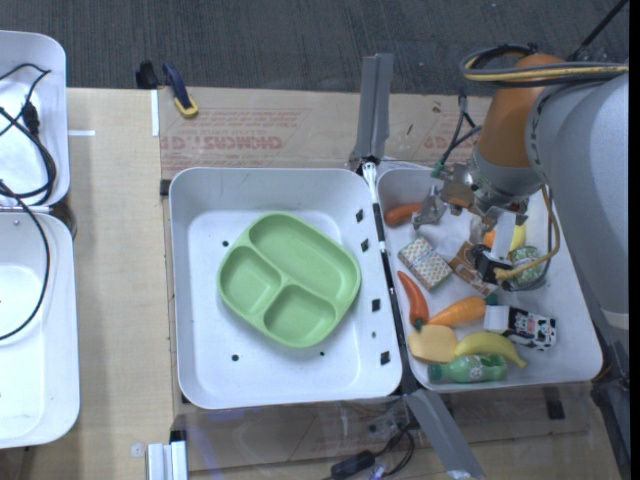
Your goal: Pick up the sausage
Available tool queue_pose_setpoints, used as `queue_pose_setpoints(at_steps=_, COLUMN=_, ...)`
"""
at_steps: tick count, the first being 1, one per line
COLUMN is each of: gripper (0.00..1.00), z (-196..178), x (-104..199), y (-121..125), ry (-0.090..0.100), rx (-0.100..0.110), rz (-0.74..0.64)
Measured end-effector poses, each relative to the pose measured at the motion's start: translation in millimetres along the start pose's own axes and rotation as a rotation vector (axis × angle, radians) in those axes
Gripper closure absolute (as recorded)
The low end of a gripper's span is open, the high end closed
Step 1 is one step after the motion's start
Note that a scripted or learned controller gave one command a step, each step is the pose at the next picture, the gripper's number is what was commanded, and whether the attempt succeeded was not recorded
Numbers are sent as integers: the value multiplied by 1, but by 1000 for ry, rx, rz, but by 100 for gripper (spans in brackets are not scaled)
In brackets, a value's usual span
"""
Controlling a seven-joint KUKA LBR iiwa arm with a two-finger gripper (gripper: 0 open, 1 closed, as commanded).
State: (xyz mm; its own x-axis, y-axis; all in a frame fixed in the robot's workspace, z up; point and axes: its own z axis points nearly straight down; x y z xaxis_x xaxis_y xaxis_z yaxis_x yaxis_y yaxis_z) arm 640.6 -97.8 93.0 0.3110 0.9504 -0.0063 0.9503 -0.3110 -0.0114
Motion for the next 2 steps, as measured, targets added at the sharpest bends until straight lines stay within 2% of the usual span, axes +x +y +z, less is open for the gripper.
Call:
queue_pose_setpoints(at_steps=1, gripper=100, z=-5, x=-1, y=0, ry=-2, rx=6, rz=-2)
queue_pose_setpoints(at_steps=2, gripper=100, z=-43, x=-31, y=21, ry=3, rx=-8, rz=-110)
